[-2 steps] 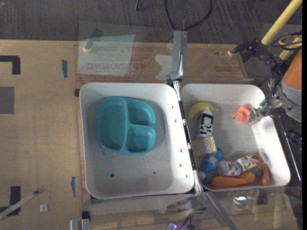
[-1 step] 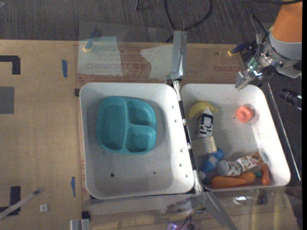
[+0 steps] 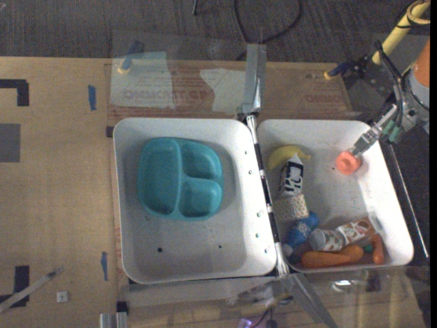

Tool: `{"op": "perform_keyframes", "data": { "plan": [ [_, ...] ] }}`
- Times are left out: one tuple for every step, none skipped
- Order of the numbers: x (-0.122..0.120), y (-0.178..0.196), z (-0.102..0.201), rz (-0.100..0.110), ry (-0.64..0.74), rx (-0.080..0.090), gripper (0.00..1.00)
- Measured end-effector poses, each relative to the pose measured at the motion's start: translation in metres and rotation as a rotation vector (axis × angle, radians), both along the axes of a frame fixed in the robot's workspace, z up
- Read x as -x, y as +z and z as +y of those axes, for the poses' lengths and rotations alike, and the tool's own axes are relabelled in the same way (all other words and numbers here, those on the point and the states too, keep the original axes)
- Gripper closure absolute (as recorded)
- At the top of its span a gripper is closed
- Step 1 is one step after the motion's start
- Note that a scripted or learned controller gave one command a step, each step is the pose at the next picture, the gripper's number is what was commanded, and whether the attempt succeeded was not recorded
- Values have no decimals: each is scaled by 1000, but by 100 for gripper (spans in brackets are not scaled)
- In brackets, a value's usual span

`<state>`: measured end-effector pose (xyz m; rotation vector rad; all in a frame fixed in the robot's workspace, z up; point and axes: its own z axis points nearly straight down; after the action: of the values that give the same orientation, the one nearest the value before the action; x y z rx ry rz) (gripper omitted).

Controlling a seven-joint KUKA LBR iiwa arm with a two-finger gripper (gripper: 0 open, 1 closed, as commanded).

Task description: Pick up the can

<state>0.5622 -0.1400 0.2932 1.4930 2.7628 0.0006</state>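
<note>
One can (image 3: 336,236) lies tilted near the right bin's (image 3: 382,203) front wall

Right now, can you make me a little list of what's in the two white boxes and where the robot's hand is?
left bin: a teal divided plate, lying flat
right bin: things piled along its left and near sides
banana: at the top of the pile
carton: black and white, just below the banana
can: lying on its side near the front
carrot: in front of the can
gripper: over the right bin's far right part, above an orange cup, far from the can
</note>
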Motion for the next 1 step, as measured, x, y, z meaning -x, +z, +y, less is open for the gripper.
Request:
{"op": "perform_keyframes", "data": {
  "plan": [
    [-42,43,-43,-7,-119,3,100]
  ]
}}
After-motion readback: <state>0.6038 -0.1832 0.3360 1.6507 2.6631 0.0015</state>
